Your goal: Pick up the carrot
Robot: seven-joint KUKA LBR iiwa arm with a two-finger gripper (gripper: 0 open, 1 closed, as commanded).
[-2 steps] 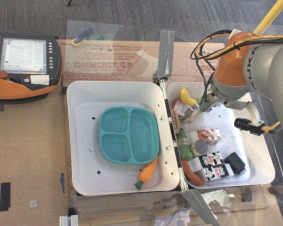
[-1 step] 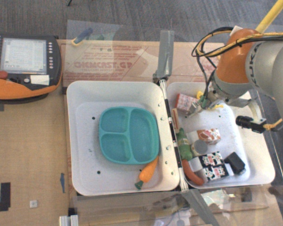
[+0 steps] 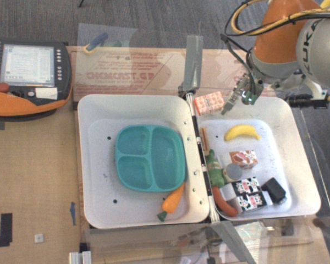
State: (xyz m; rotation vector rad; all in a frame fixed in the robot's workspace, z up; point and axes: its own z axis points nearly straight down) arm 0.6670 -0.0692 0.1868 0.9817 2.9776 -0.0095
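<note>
A: 2 white bins are sitting side by side on the worktop (image 3: pixel 33 164), and the carrot (image 3: pixel 172 200) is lying in the left bin (image 3: pixel 93 202), at its near right corner, touching the edge of the teal tray (image 3: pixel 150 157).

B: So how far along is the pick?

A: Nothing is done yet, as I'm judging it. The claw (image 3: pixel 237 99) is hanging over the far edge of the right bin (image 3: pixel 300 197), well apart from the carrot, and it is carrying nothing. Whether its fingers are spread or closed, I cannot tell; they are looking too small and blurred.

B: What is left, then?

A: All of it: crossing to the left bin, coming down over the carrot, closing on it and lifting.

B: How is the carrot looking as a thing to grip?

A: It is tapering, smooth and orange with a small green stub at the near end, and lying at a slant. I'm guessing it is a toy. The tray beside it is looking like smooth plastic with 3 shallow compartments. The right bin is holding a curved yellow banana (image 3: pixel 242 132), a small red-and-white pack (image 3: pixel 243 158) and a black block (image 3: pixel 274 190).
</note>
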